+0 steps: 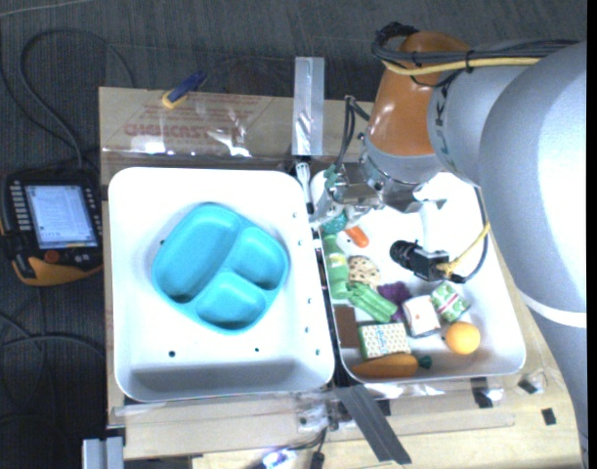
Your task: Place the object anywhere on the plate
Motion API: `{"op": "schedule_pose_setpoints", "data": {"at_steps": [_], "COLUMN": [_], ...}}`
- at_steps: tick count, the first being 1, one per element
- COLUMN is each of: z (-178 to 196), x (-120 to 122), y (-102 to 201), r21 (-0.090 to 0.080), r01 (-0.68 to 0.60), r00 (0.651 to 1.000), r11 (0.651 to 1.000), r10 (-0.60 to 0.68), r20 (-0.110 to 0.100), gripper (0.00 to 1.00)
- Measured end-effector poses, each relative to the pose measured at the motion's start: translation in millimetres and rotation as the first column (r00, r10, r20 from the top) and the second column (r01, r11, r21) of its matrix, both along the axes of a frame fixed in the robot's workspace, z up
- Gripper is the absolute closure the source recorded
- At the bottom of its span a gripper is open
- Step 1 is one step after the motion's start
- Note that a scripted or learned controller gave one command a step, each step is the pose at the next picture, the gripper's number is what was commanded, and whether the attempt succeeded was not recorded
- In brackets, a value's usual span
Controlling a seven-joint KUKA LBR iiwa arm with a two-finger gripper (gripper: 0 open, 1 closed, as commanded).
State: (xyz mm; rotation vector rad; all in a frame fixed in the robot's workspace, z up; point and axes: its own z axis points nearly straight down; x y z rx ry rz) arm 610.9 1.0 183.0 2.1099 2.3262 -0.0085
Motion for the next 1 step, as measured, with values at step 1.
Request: {"op": "schedule_pose_setpoints", "data": {"at_steps": [1], "z": [0.1], "x": [0.1], "y": [0.0], "r21": [0.000], "r01": [0.000], "r00": [1.000], "r11": [1.000], "r10": [0.000], "r20": [0.000], "gripper": [0.00]}}
